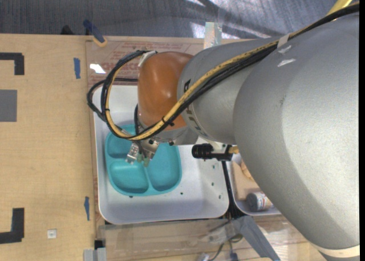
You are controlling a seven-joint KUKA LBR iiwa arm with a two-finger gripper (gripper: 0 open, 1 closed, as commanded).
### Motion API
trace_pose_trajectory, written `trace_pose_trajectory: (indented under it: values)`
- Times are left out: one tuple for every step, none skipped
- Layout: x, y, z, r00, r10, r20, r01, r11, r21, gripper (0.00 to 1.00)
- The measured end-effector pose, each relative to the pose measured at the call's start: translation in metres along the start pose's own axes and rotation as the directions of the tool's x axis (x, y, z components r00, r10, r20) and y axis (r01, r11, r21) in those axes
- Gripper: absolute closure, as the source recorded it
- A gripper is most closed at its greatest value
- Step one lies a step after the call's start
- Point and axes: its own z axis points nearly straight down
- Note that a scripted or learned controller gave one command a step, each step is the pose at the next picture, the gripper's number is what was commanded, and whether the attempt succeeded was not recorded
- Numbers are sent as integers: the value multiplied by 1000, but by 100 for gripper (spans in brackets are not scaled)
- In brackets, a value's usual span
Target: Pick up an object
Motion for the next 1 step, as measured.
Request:
trace_pose_trajectory:
  values:
    - [7, -5, -93, 989, 150, -10, -150, 989, 18, 100]
